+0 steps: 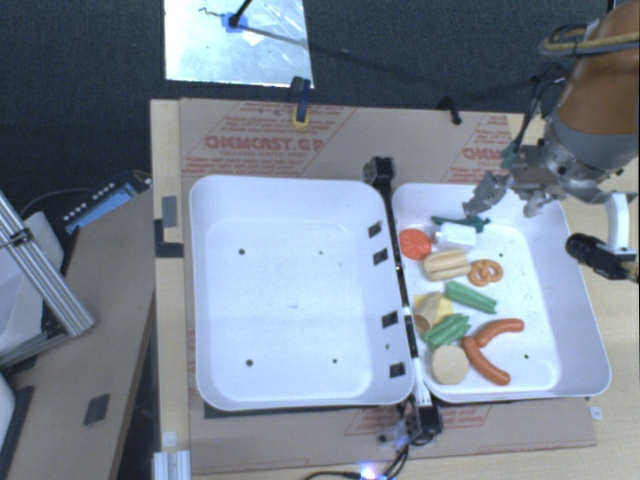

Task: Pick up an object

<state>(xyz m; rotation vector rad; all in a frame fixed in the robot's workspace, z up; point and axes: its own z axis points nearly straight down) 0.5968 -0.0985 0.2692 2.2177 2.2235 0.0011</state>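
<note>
Robot arm [598, 108] with rounded orange band above grey wrist housing, black cable looped alongside, pale grey gripper [510, 196] fingers below

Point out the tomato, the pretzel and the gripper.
tomato [415, 243], camera view, middle of its red top
pretzel [486, 271], camera view, on its looped body
gripper [508, 196], camera view, midway between its fingertips

A shiny silver sheet [238, 26] lay at the upper left of the frame on dark carpet [80, 68]. A brown cardboard sheet [270, 138] with red lettering covered the counter [110, 298]. A yellow and blue clamp [300, 103] sat at the cardboard's top edge. An aluminium rail [35, 268] leaned at the far left.
</note>
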